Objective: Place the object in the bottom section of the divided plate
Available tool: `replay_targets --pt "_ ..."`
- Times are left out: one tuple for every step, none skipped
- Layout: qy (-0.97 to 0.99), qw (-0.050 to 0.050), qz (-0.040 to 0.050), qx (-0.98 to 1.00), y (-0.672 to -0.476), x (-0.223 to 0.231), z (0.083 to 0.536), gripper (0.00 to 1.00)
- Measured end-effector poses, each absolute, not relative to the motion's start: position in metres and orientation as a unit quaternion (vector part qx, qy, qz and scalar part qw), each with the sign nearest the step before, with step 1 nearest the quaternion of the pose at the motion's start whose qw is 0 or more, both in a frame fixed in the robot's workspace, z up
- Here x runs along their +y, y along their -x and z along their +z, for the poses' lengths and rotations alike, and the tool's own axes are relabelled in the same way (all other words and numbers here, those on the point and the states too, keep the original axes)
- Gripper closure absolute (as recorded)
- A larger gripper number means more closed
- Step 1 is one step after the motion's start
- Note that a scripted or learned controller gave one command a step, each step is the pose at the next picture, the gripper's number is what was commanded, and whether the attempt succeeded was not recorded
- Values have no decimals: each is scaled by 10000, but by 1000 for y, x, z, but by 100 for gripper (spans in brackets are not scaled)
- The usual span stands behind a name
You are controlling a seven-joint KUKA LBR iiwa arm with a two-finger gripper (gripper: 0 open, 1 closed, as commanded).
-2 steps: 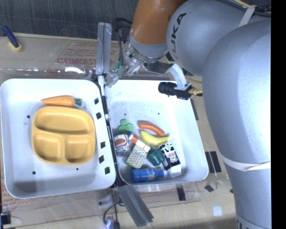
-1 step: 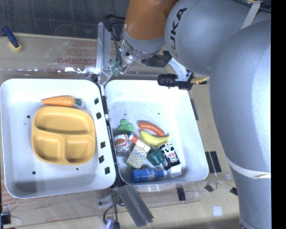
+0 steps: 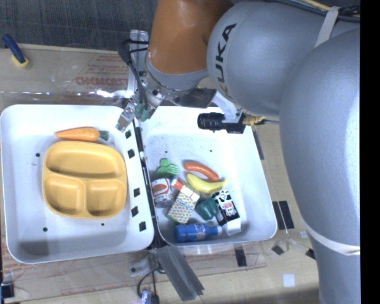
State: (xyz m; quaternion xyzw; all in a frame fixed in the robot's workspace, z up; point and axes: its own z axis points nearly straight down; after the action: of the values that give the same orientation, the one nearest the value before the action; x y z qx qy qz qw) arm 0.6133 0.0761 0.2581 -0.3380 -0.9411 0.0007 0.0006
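Note:
A yellow divided plate [image 3: 85, 185] lies in the left bin [image 3: 19, 233], with one wide section at the top and two smaller ones at the bottom; all three hold nothing. An orange carrot [image 3: 79, 133] rests on the bin floor just above the plate's top rim. My gripper [image 3: 133, 116] hangs over the divider between the two bins near their far edge, to the right of the carrot and apart from it. Its fingers stand open with nothing between them.
The right bin [image 3: 256, 170] holds several items in a cluster: a green piece [image 3: 166, 167], a red sausage [image 3: 201, 168], a banana [image 3: 204, 183], a can [image 3: 163, 190], a teal cup [image 3: 208, 208], a black-and-white carton [image 3: 227, 209] and a blue bottle [image 3: 196, 232]. The arm's bulk covers the upper right.

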Motion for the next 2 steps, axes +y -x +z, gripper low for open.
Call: replay_targets --pt "3606 9 12 -9327 -585 153 248 100" --pt "3609 8 12 -9326 -585 153 248 0"
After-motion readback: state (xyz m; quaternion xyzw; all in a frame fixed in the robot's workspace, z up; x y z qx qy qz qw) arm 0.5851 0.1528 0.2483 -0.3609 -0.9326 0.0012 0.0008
